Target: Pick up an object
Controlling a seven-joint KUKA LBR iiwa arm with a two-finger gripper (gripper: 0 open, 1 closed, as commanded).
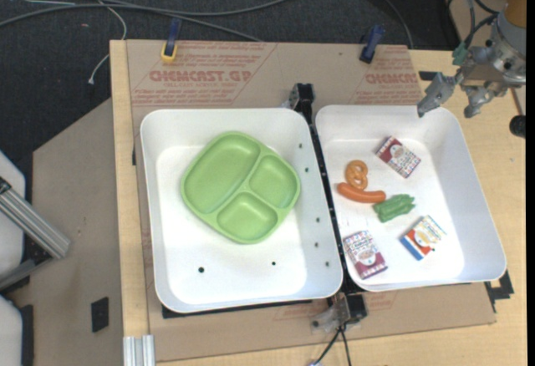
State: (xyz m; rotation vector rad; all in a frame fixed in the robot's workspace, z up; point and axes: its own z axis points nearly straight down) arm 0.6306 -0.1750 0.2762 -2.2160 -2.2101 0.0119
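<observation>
Pincer (pixel 451 99) hangs spread and empty over the right bin's (pixel 476 189) far corner, the small red-and-white packet (pixel 397 157) lying nearest, down toward the bin's middle.

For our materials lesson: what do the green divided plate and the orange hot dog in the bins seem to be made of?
Green divided plate: likely moulded plastic, matte with a soft sheen, uniform colour, rounded compartments. Orange hot dog: probably toy plastic or rubber, smooth and evenly coloured; too small to be sure.

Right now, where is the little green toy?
In the camera view, the green toy lies in the right bin, near its middle, just beside the right end of the orange sausage and left of the blue-striped packet.
</observation>
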